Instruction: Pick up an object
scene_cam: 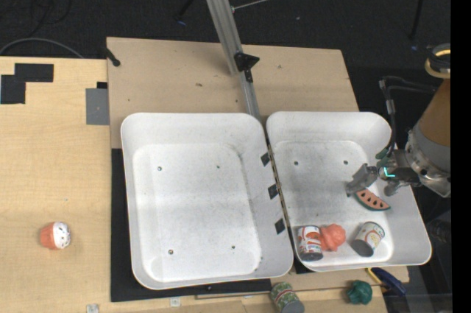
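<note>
Gripper: low over the right bin, finger spread not discernible, nothing seen held. Watermelon slice: on the bin floor directly beneath the fingertips. Can, pink toy, tin: along the bin's near wall.

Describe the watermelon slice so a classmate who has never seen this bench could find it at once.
Start at the right-hand bin. The watermelon slice lies on its floor near the right wall, just below the gripper. It is flat and red with a dark rind, unlike the two cans nearer the front.
</note>
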`<action>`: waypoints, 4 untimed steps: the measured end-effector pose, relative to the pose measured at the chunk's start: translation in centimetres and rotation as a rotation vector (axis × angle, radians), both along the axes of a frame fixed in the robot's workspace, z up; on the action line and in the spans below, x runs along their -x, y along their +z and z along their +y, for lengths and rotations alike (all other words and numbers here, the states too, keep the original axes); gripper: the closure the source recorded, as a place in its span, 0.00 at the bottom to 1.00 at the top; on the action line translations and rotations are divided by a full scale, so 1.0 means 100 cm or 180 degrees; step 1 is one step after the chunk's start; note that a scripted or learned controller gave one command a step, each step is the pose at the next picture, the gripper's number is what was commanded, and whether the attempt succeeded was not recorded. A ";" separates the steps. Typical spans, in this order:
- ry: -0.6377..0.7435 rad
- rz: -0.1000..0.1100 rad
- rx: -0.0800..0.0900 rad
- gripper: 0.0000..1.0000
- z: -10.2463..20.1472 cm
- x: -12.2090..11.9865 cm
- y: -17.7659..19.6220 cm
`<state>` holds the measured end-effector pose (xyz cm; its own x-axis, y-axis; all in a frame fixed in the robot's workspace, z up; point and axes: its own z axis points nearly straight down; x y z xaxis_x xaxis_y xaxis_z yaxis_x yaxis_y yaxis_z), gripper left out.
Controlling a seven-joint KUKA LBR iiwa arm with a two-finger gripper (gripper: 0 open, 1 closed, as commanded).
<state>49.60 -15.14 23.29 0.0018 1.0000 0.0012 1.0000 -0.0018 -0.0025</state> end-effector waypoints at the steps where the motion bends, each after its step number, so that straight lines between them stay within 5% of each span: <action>1: 0.0004 0.0014 -0.0003 0.00 -0.002 -0.005 -0.060; 3: 0.0001 -0.0003 0.0001 0.00 0.001 0.000 -0.141; 4: -0.0008 0.0002 -0.0005 1.00 0.000 0.000 -0.131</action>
